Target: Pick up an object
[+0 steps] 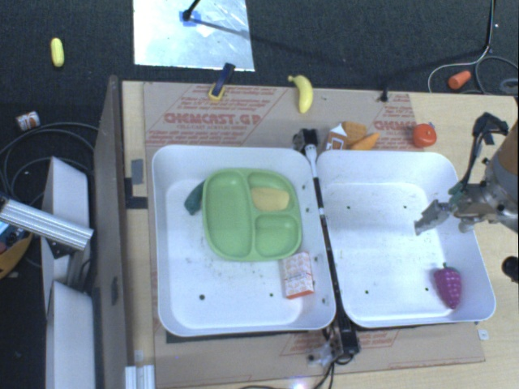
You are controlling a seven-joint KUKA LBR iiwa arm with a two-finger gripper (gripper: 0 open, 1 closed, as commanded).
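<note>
A purple grape bunch point(448, 286) is seen lying in the right bin point(381, 298), near its front right corner. Above it, well apart, the gripper point(442, 215) is seen with fingers spread, nothing between them.

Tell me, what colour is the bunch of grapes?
Purple; the grapes show best in the camera view, in the right bin.

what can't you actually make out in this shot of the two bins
- Dark green object in the left white bin, camera view: tucked under the green divided plastic plate, so its shape is hidden.
- Small red-and-white packet: print too small to read.
- Grey arm's gripper over the right white bin: blurred; the arm is cut off by the right edge.
</note>
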